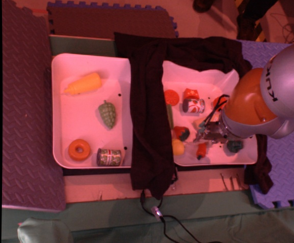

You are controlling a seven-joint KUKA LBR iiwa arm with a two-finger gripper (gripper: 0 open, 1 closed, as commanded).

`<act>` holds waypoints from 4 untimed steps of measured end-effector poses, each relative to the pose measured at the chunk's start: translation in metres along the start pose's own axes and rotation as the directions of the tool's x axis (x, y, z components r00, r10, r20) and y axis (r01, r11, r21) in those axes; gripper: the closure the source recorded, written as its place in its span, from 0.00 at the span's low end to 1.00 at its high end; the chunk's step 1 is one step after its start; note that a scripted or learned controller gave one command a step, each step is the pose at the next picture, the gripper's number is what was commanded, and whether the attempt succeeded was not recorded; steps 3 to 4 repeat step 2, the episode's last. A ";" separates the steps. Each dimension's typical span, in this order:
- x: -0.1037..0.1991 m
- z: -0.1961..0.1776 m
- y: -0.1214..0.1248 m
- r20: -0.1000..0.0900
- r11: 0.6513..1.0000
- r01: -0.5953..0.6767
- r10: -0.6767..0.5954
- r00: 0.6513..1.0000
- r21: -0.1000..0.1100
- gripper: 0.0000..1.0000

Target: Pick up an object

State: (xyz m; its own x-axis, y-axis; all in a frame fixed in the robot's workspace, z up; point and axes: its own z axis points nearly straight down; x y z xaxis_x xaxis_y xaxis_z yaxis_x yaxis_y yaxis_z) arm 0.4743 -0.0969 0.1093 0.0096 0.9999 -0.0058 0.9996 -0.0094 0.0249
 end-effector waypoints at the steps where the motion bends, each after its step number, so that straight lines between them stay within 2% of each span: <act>1: -0.008 -0.062 0.002 -0.003 1.000 0.006 -0.006 1.000 0.018 1.00; 2: -0.012 -0.127 0.008 -0.002 1.000 0.007 -0.007 1.000 0.013 1.00; 4: -0.012 -0.127 0.008 -0.002 1.000 0.007 -0.007 1.000 0.013 1.00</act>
